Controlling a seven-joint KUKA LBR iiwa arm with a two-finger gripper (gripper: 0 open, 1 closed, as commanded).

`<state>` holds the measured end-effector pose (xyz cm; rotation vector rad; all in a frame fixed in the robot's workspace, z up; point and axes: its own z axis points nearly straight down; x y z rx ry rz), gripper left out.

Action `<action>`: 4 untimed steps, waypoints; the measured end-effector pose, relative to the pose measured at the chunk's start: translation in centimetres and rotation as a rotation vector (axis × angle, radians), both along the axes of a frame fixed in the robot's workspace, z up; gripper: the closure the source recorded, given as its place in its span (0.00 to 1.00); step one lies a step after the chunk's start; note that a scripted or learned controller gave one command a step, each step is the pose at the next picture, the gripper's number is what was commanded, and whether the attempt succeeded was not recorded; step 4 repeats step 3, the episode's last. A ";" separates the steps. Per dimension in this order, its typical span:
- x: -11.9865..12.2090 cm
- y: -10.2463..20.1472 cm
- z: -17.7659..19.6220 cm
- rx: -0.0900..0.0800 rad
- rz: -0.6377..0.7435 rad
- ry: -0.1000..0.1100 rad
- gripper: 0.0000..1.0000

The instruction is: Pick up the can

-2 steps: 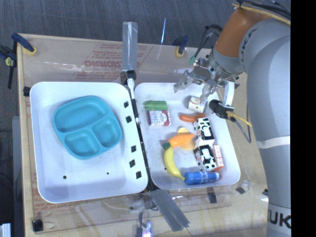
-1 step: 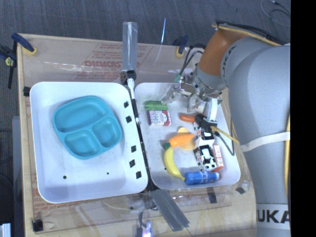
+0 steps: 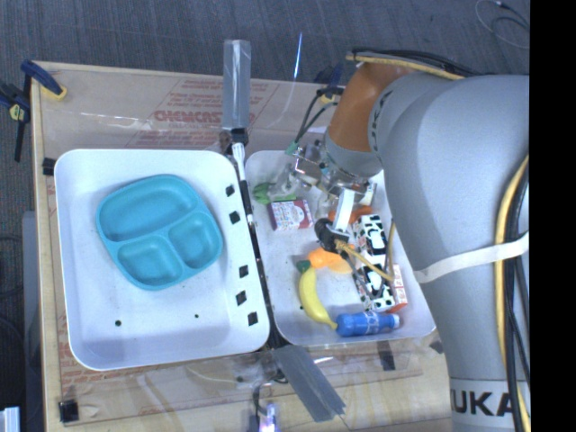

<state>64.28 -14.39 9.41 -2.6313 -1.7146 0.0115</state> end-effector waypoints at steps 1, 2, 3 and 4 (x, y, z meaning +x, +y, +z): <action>0.6 -5.8 6.1 0.004 0.013 -0.004 0.00; 1.5 -5.5 -0.3 0.005 0.055 -0.003 0.00; 1.4 -5.8 6.3 0.004 -0.075 -0.004 0.00; 1.4 -5.8 6.3 0.004 -0.075 -0.004 0.00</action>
